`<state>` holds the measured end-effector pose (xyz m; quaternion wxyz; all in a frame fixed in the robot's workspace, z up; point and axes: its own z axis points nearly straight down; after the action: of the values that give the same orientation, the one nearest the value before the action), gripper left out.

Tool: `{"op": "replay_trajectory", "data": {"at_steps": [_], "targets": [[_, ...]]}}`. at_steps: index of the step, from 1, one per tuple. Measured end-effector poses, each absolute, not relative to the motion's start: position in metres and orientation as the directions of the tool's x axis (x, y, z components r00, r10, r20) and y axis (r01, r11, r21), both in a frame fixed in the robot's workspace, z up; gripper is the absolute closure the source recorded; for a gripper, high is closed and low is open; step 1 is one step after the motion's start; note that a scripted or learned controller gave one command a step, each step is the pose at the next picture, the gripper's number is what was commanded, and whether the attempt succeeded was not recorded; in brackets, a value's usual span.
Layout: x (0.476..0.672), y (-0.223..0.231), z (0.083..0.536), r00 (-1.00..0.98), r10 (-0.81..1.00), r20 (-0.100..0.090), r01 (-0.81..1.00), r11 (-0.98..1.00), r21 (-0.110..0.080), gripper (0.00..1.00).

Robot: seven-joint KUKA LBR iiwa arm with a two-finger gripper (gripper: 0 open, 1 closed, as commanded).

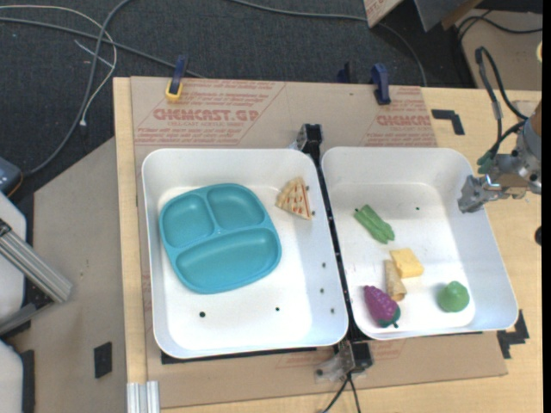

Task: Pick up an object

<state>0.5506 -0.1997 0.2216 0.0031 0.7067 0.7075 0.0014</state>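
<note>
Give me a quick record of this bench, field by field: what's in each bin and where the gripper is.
left bin: blue divided plate, waffle wedge beside the plate's upper right
right bin: green pod, yellow block, tan piece touching the block, purple piece, green round piece
gripper: at the right bin's right rim, near its upper corner, apart from every item
held: nothing seen

Teal tray [220, 241], purple toy [380, 305]
</note>
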Motion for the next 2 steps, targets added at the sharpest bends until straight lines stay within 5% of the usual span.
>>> {"op": "replay_trajectory", "data": {"at_steps": [1,2], "targets": [[0.551,-0.200,0.239,-0.001,1.000,-0.001,1.000,0.001,0.004,1.00],[0.546,-0.144,0.248,-0.005,1.000,0.003,1.000,0.005,-0.002,1.00]]}}
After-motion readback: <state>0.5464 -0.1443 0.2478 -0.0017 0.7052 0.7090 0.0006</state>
